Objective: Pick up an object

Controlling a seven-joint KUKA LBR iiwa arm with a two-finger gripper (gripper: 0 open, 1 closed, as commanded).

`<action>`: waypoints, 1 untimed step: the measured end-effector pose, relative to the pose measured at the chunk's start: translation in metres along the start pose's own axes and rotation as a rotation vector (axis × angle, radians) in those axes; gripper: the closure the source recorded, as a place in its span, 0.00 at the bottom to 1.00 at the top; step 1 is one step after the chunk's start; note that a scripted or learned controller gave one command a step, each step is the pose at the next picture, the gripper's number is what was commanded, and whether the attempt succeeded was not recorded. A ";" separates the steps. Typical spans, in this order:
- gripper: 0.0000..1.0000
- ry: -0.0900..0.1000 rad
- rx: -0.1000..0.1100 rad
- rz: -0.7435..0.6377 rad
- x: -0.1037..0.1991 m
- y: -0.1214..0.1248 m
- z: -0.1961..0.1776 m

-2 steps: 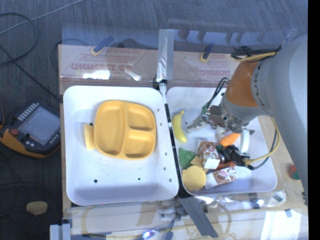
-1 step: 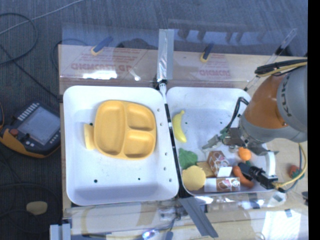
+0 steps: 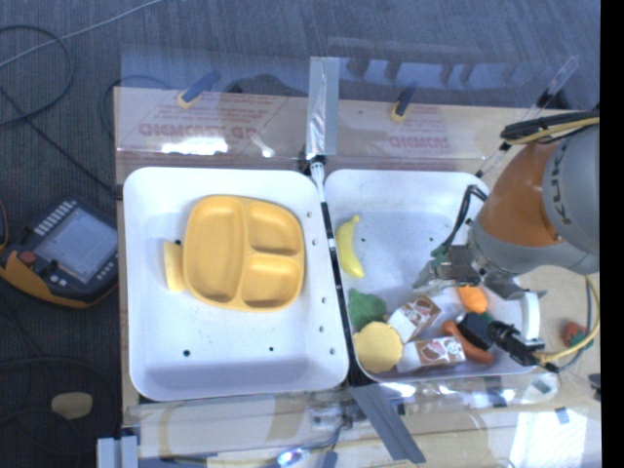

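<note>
Two shallow white bins sit side by side, and all the action is on the right. The right-hand white bin point(image 3: 390, 213) holds the clutter: a yellow plastic banana point(image 3: 348, 248) against its left wall, a green leafy toy point(image 3: 367, 308) just nearer, a round yellow lemon-like toy point(image 3: 378, 345) at the near edge, two brown-and-white snack packets point(image 3: 426, 331) beside it, and a small orange carrot-like toy point(image 3: 473, 299) to their right. The left-hand white bin point(image 3: 156, 359) carries a yellow compartment tray point(image 3: 244, 253), well apart from the arm.

The grey arm with the orange band point(image 3: 531, 208) reaches in from the right, and the two-finger gripper point(image 3: 450, 267) hangs low over the right side of the right bin, just beside the orange toy and the packets. Whether its pincer is spread or closed, I cannot tell; the wrist hides it, and nothing shows gripped.

My read: the approach is done, the pick is not. Everything lies on the bin floor, so grasp and lift remain.
</note>
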State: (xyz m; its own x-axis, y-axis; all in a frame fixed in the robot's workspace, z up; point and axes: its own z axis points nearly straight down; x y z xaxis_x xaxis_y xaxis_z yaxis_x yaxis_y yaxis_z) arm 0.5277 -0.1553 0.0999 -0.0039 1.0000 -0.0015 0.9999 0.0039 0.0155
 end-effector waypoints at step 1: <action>0.00 0.000 0.001 0.000 0.000 0.000 0.000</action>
State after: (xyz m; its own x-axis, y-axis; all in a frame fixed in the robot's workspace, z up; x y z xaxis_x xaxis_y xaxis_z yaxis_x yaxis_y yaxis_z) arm 0.5275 -0.1551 0.0997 -0.0042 1.0000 -0.0012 0.9999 0.0042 0.0147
